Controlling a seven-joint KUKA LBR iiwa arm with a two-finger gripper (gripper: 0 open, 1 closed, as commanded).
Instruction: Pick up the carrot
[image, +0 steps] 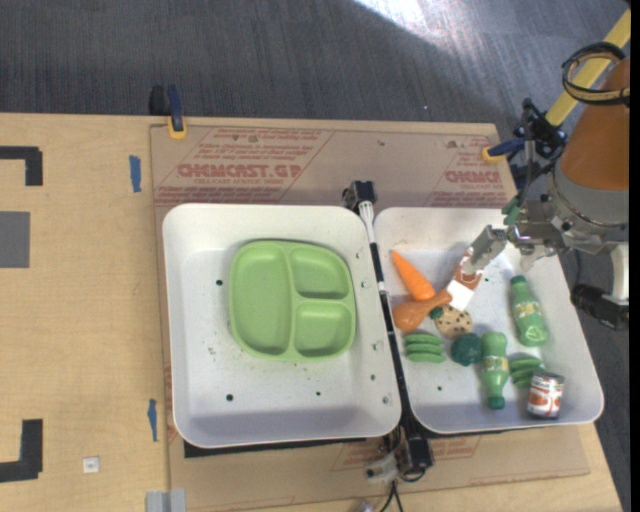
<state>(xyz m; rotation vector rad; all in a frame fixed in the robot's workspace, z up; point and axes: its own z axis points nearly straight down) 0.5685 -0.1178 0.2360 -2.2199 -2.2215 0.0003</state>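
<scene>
Brown cardboard covers the surface (90, 300), and two shallow white bins sit on it side by side. From the right the grey arm (600, 140) reaches over the right bin (585, 395), its gripper (480, 262) low over that bin's upper middle; whether the jaws are apart or together cannot be told from this angle. Just left of the gripper lies the carrot (412, 277), orange, slanting from upper left to lower right near the bin's left wall, apart from the gripper. Below it sit an orange-brown rounded piece (410, 315), a spotted cookie (452, 320) and a ridged green vegetable (423, 347). Further right are a dark green lump (466, 349), two green bottles (528, 312) (494, 370) and a small can (544, 394). The left bin (190, 330) holds a green divided plate (292, 300).
</scene>
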